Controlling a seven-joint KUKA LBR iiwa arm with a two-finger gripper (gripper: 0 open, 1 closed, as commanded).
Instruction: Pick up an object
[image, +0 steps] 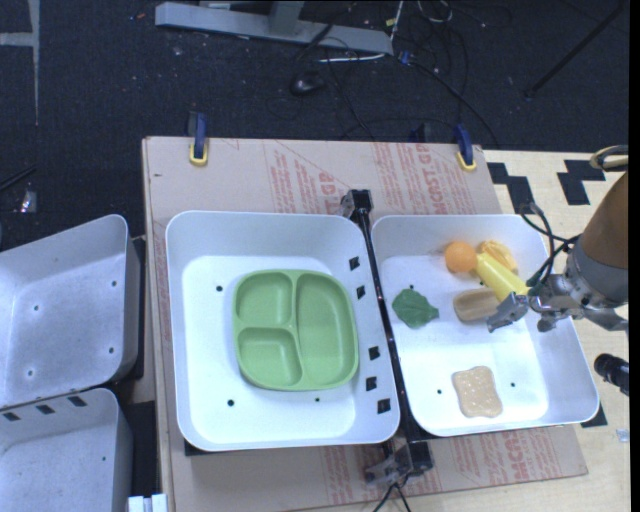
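White plastic walls ring the right bin (560, 405), where my claw (522, 309) hovers over the right side, its fingers apart and holding nothing, just beside a tan block (473, 305). A yellow stick (497, 273), an orange ball (460, 257), a crinkled green leaf (414, 307) and a flat slice of bread (477, 391) lie nearby. Crowding risks a glancing, failed grip.

Bright, even overhead light; white bins (270, 430) near blown out with soft glare. Shadows faint and short. Dark floor (90, 80) underexposed and noisy. Overall slightly soft, low-res; arm edge at right blurry.
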